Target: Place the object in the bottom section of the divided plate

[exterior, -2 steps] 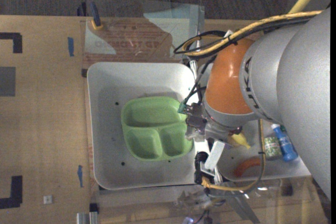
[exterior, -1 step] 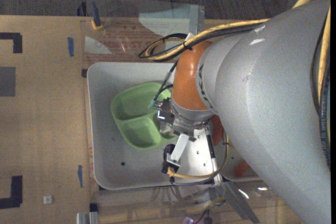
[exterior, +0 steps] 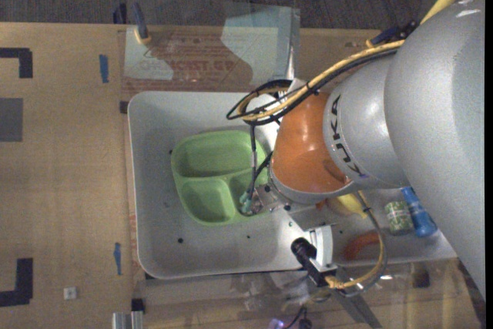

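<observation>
A light green divided plate (exterior: 183, 166) lies in the left white bin (exterior: 154, 189). It has a wide section toward the top and a smaller one below it, and its right side is hidden under the arm. My gripper (exterior: 250, 202) hangs below the orange wrist band, right over the plate's lower right rim. A small teal and dark bit shows at the gripper's tip; I cannot make out what it is or whether it is held.
The grey arm covers most of the right bin. Beside it lie a yellow object (exterior: 351, 204), an orange curved object (exterior: 363, 246), a green speckled item (exterior: 397, 216) and a blue item (exterior: 420, 213). Cables (exterior: 258, 100) loop above the wrist.
</observation>
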`<state>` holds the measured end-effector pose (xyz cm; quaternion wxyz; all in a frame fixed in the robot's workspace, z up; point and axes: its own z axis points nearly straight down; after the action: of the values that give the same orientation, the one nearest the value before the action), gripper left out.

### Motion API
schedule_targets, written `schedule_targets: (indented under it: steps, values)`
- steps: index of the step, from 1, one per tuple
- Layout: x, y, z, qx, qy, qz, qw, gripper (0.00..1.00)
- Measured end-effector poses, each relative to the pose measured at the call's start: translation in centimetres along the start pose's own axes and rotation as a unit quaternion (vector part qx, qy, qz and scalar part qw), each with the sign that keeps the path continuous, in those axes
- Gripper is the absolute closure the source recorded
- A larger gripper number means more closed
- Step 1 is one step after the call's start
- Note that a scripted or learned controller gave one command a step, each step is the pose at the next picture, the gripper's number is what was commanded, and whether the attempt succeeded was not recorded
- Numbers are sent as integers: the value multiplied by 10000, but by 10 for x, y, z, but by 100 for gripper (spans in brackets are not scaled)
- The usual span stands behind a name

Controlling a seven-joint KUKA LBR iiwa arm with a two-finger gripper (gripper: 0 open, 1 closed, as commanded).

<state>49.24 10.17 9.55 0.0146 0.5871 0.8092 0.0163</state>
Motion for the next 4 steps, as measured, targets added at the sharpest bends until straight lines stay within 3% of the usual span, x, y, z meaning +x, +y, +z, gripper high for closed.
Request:
schedule_targets:
  steps: [1, 2, 3, 4]
  values:
    - [-113, -44, -88, 227, -4, 1060, 9941, 100]
    - [-123, -49, -89, 223, -15, 1580, 9872, 100]
    - [-165, -63, -89, 225, 38, -417, 9989, 100]
    - [-152, -57, -104, 202, 52, -1666, 9858, 100]
